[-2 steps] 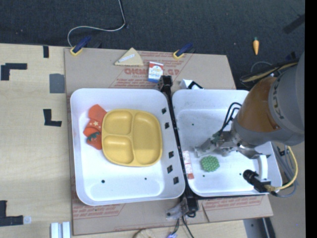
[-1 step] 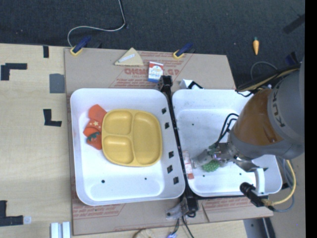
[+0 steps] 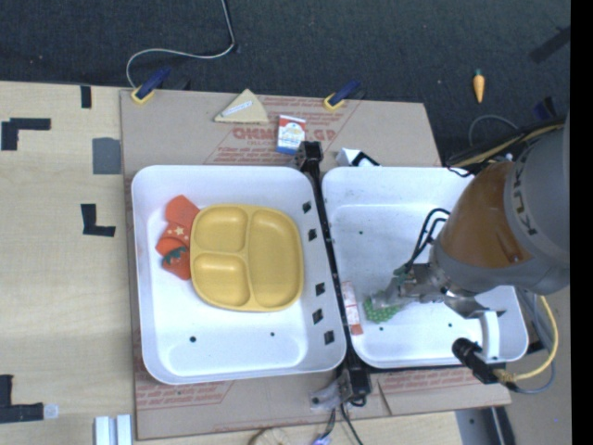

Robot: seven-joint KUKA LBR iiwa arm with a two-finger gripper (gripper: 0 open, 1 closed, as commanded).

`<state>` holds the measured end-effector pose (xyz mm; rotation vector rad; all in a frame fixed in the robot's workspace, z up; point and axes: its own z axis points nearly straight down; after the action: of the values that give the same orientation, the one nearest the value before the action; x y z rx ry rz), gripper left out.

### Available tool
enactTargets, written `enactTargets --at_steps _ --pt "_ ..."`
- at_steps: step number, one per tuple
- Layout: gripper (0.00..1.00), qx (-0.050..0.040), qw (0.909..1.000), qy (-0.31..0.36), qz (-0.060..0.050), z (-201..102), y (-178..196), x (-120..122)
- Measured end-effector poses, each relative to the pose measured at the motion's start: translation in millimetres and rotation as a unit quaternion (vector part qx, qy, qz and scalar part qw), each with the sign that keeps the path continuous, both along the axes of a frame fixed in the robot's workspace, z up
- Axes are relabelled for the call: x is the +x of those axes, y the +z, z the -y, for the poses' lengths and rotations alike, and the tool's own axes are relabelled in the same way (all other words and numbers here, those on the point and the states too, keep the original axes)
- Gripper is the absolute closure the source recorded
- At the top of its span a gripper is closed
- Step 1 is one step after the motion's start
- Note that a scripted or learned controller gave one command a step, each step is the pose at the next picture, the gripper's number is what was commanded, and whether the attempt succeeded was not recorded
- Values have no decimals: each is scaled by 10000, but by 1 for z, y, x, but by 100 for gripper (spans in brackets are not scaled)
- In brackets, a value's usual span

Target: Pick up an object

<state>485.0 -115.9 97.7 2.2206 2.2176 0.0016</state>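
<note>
A small green object [image 3: 380,309] lies on the floor of the right bin [image 3: 389,211], near its lower left. My gripper [image 3: 400,292] is down in that bin, right at the green object's upper right edge and touching or nearly touching it. The arm's wrist hides the fingertips. In the left bin [image 3: 153,248] rests a yellow divided plate [image 3: 248,256]. An orange-red object [image 3: 176,235] with a dark patch lies against the plate's left side.
A thin red-and-white item [image 3: 350,308] lies along the divider between the bins. Behind the bins on the cardboard sit a small red-and-white box [image 3: 291,134] and a tan wedge [image 3: 244,108]. A black cable [image 3: 431,235] loops beside the arm.
</note>
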Motion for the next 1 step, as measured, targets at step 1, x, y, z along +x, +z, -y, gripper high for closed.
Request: enactTargets --at_steps 1 --pt "100 8 10000 11 -19 -2 51 7"
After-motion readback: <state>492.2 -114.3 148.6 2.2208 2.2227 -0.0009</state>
